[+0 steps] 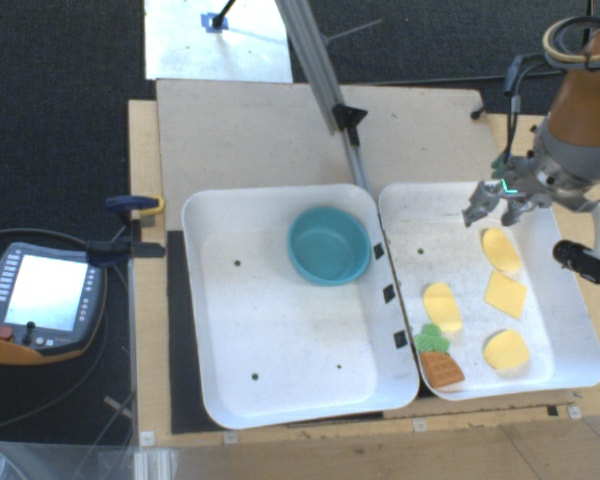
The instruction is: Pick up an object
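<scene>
Now | gripper [497, 206] above the right bin's [570, 373] far end, jaws apart, holding nothing | nearest yellow piece [500, 250] just below it, flat | risk: fingers slide off, or nudge it toward the square piece [506, 294].

A single fixed camera hangs well above the bench [420, 118], looking down at a slant and taking in both the left bin [280, 368] and right bin [550, 268] whole, with dark floor [60, 68] beyond.
</scene>
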`<state>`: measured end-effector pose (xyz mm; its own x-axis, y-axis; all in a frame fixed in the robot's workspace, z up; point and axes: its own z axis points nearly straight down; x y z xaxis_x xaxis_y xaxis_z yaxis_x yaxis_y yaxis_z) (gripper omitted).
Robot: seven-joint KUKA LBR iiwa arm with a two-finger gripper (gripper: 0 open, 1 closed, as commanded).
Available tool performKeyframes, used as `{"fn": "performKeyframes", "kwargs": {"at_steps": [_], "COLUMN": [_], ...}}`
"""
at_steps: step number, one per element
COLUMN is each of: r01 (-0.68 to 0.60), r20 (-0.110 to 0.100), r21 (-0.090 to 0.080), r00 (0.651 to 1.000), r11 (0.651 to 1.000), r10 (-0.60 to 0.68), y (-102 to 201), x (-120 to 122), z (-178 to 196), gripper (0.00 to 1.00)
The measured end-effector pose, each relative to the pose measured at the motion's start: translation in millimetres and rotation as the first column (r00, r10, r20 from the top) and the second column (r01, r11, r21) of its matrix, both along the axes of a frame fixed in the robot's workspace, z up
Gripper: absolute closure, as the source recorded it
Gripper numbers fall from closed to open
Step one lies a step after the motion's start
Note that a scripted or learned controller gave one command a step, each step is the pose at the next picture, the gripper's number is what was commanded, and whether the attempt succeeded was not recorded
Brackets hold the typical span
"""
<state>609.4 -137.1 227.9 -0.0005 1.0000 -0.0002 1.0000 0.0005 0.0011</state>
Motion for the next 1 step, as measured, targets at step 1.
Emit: {"fn": "performKeyframes", "kwargs": {"at_steps": [1], "r01": [0.0], "r20": [0.0], "r21": [0.0], "r00": [1.0], "r11": [1.0], "r10": [0.0], "y": [0.0], "x": [0.0], "z": [0.0], "gripper": [0.0]}}
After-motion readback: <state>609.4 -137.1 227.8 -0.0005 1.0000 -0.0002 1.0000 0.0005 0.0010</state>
